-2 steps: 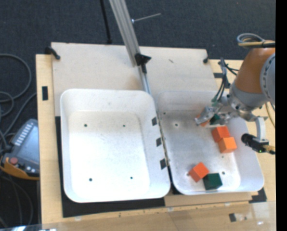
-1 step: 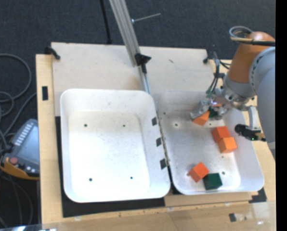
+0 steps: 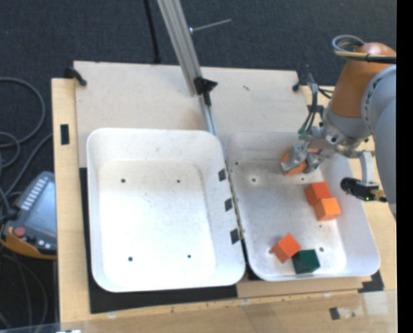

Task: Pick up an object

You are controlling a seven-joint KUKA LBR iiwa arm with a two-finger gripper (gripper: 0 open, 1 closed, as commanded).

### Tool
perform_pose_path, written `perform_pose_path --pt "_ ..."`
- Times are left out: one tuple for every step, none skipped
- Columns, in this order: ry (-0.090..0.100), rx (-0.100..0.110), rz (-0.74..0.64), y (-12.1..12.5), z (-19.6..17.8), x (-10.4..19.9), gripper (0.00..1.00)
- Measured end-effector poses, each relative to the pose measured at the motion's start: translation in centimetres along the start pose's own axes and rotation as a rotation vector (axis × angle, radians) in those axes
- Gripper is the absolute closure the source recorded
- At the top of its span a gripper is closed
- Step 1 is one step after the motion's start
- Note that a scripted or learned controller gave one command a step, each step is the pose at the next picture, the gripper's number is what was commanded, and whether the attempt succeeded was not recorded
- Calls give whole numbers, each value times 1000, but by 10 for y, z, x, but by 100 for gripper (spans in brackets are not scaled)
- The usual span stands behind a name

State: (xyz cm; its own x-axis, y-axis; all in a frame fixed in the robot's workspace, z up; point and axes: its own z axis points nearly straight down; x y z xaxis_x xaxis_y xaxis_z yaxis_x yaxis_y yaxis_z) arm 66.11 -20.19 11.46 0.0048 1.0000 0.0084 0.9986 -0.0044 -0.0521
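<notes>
While my pincer hangs over the right bin near its far edge, an orange block sits clamped between its fingers. Grasp made, I judge; next comes a straight lift, clear of the orange pair nearby.

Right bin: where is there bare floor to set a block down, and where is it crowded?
In the right bin, bare floor runs along the left wall, between the divider and the blocks. It is crowded at upper right under the gripper and around the two orange blocks, orange block and green block.
</notes>
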Motion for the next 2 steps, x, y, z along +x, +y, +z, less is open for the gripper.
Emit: perform_pose_path --pt "-7 -46 -11 4 -6 85 100" --pt "-7 -60 -14 13 -86 175 100"
